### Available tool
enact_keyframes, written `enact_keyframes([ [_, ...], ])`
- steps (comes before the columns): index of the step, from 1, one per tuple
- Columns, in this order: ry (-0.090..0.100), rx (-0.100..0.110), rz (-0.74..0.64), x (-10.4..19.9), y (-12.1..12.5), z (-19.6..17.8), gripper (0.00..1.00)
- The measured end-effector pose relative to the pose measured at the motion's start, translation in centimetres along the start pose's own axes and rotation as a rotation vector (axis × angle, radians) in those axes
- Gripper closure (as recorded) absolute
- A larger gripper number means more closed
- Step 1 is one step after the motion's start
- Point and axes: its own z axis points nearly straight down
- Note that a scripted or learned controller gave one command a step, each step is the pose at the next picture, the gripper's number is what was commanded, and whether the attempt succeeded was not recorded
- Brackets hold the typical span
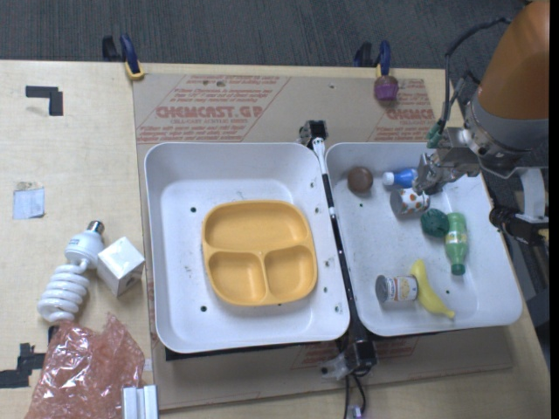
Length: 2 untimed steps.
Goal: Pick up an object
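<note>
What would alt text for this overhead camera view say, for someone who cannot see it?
A grey robot arm's gripper reaches from the right into the right white bin, among a brown ball, green plastic bottle, yellow banana and small can. The left white bin holds a yellow three-compartment tray.

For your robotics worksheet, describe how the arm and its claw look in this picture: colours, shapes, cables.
The arm is bulky and rounded, with an orange band above a grey wrist section. Thin black cables loop along its left side. The claw is a small assembly of grey metal and dark parts, with a small green piece on the wrist just above it.
</note>
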Motion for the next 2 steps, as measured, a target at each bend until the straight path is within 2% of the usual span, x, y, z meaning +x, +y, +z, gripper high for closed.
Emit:
enact_keyframes([
  [1,0.0,0.0,0.002,-2.9,-1.9,11.6,0.0],
  [2,0.001,0.0,0.003,-0.5,-4.6,17.7,0.0],
])
